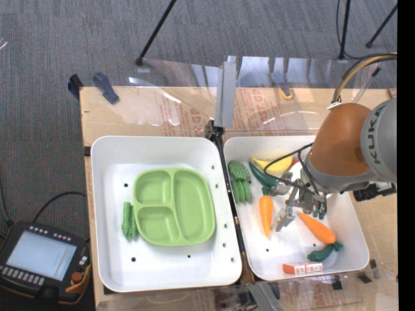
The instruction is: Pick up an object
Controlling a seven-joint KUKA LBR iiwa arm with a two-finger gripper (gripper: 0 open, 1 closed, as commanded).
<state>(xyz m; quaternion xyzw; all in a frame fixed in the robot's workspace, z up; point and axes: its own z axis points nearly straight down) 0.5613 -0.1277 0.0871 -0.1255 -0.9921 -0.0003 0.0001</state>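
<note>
My gripper [301, 214] hangs low in the right bin [353, 229], open, with nothing between its fingers. It sits between two carrots: one orange carrot [266, 215] stands lengthwise just to its left, and a second carrot [317, 227] lies slanted under its right side. A yellow banana-like piece [275, 164] and a dark green vegetable [260, 175] lie behind the gripper. Green ridged pieces [239, 179] rest by the bin's left wall. The grey arm with its orange band [343, 141] covers the bin's far right corner.
A small red and white piece [301, 268] and a dark green item [323, 252] lie near the right bin's front wall. The left bin [113, 271] holds a light green divided plate [174, 206] and a green pod [128, 220] beside it.
</note>
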